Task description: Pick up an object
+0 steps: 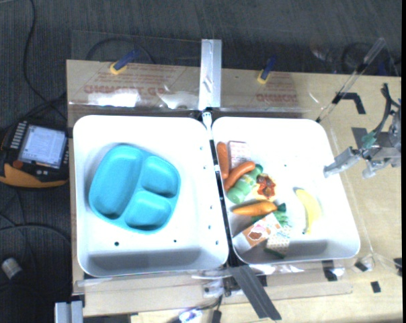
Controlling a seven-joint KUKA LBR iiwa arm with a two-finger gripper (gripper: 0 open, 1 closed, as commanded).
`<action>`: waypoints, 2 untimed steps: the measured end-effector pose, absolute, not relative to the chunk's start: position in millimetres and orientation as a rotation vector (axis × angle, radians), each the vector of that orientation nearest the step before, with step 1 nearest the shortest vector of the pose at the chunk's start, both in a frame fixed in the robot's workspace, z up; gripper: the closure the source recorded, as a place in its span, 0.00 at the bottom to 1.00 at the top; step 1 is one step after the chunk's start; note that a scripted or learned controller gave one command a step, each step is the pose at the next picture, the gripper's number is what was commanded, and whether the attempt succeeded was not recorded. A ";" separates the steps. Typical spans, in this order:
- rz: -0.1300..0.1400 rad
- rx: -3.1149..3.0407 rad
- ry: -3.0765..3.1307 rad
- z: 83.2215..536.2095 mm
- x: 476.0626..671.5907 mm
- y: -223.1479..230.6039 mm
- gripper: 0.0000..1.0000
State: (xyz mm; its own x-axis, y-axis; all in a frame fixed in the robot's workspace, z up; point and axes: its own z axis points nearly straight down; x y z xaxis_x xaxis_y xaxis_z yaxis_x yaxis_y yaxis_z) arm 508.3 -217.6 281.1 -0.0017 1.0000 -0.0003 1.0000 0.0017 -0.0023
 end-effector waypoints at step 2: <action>-0.016 -2.102 -2.331 96.8 529.0 -214.2 0.00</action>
State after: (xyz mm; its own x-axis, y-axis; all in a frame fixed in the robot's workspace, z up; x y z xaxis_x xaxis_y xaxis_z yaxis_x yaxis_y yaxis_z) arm 529.0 -214.2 96.8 -0.1032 0.9946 0.0088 0.9946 0.1032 0.0056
